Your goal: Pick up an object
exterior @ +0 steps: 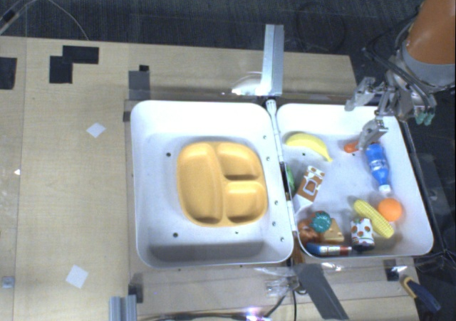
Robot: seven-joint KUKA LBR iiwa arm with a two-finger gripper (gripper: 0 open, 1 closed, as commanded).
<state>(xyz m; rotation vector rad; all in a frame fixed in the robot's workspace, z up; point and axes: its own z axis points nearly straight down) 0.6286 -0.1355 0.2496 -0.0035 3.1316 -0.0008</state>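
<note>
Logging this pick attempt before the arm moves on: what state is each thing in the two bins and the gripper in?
Yellow divided tray: flat in left bin, compartments bare.
Banana: lying loose, right bin.
Blue bottle: on its side, right bin.
Orange ball: resting against corn cob.
Gripper: above right bin, over the bottle's end.

1. The arm (436, 24) comes in from the top right corner, with the orange band being the biggest part you can see.
2. Just below and left of that band sits the grey wrist, a cluttered chunk of metal fittings.
3. The gripper (373, 132) hangs off the wrist's lower left, pointing down and a bit to the left.
4. It's a small pale tip at the very end, with the wrist up and to its right. Honestly too small to make out more.
</note>
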